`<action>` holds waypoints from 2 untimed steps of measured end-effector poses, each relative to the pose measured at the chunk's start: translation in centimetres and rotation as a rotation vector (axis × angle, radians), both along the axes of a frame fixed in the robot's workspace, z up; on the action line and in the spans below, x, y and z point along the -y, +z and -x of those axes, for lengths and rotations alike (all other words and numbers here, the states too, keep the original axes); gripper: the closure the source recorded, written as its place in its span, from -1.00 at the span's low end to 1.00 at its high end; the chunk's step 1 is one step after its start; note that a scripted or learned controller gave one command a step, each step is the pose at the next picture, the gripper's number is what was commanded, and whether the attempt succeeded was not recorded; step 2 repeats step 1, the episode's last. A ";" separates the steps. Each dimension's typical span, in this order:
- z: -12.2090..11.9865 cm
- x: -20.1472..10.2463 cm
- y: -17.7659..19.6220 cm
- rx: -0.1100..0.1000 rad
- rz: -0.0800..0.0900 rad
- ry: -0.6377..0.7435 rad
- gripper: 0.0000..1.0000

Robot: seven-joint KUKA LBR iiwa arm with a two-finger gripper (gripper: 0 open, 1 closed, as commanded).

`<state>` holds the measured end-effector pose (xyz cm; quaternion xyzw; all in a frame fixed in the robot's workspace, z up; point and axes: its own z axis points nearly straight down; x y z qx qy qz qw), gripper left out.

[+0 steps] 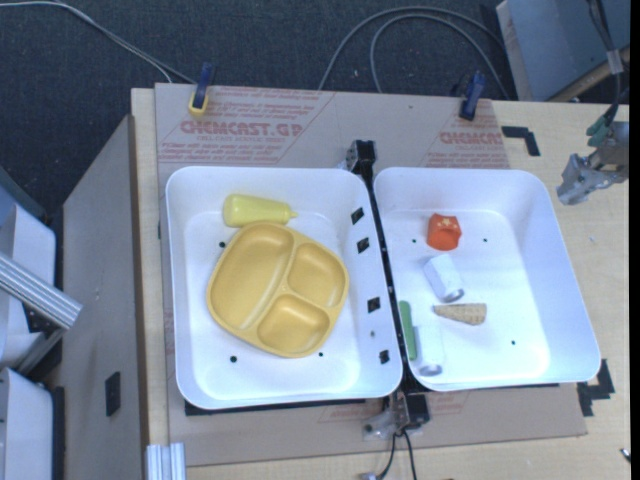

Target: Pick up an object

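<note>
The right bin (560,268) holds a small red-orange object (444,231), a white cylinder (443,277), a tan wedge (461,313) and a green stick (407,329) beside a white piece (429,348) near its left wall. In the left bin (190,298) lie a yellow divided plate (278,289) and a yellow bottle-shaped item (256,209). My gripper (582,179) hangs at the far right, outside the right bin's upper right corner and well away from all the objects. Nothing shows between its tips.
The two bins meet at a black divider (372,258) with clips. They rest on a cardboard sheet (300,118) clamped at the back by a blue-yellow clip (203,85) and a blue clip (471,95). Cables (400,23) run behind the bench.
</note>
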<state>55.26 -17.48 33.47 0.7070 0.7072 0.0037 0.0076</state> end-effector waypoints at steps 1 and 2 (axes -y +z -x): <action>2.1 -0.6 15.3 0.006 0.001 0.002 1.00; 2.1 -0.6 15.3 0.006 0.001 0.002 1.00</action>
